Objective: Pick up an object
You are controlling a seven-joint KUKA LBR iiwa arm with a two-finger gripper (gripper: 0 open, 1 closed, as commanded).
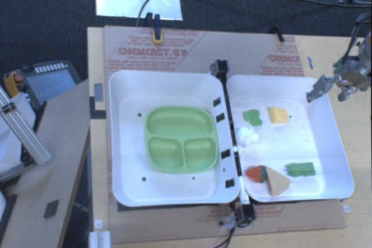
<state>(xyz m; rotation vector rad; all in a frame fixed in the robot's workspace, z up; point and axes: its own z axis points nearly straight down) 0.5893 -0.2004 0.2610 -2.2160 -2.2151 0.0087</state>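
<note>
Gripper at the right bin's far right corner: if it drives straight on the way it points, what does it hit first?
Likely bare floor of the right bin. The gripper points down and left, with the yellow block further along that line. Depth is unclear from this view.

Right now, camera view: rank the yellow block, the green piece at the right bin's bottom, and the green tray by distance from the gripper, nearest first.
1. Yellow block: top of the right bin, just down-left of the gripper.
2. Green piece: bottom right of the same bin, well below the gripper.
3. Green tray: middle of the left bin, across the divider, farthest.
</note>
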